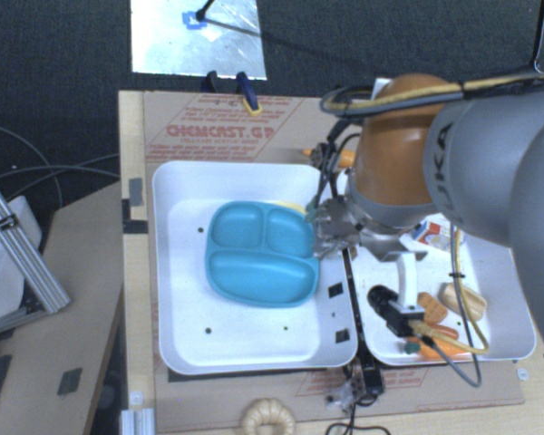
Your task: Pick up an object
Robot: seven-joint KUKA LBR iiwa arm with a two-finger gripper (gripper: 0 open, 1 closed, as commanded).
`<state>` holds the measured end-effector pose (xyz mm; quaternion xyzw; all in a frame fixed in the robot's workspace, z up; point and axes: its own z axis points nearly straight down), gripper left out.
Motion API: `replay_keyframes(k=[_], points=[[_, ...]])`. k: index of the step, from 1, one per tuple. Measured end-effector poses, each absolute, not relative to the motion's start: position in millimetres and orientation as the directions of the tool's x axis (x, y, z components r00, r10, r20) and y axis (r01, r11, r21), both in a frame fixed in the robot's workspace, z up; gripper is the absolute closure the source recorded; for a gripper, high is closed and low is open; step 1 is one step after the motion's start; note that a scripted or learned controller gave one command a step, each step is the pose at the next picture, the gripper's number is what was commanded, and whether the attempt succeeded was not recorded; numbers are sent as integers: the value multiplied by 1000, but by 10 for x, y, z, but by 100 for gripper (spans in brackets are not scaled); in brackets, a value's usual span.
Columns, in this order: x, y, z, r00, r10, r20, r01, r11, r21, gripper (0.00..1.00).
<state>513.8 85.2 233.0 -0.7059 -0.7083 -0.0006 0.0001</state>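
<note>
Arm (pixel 490 161): grey with the orange band, it sweeps in from the right of the frame and hangs over much of the right bin.
Left bin (pixel 245 333): centre-left, and it holds the blue plate, plus a sliver of something yellow (pixel 295 208) at the plate's upper right edge that we can't name.
Right bin (pixel 503 320): lower right, small stuff gathered towards its lower edge.
Blue plate (pixel 258 254): our likely target, lying flat mid-bin, its three compartments bare. We judge it stiff, light, smooth plastic, so slippery; the raised rim on its right side looks like the place to pinch.
Gripper (pixel 329 229): down at the wall between the bins, just beside the plate's right rim. Wide or narrow, we cannot tell.
Small items: orange pieces (pixel 432 311), a tan bready piece (pixel 462 299) and a printed packet (pixel 432 234), all in the right bin.
</note>
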Motion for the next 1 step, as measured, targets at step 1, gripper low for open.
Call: replay_keyframes(k=[1], points=[[5157, 979, 2289, -6, 1000, 0, 1000, 6, 1, 100]])
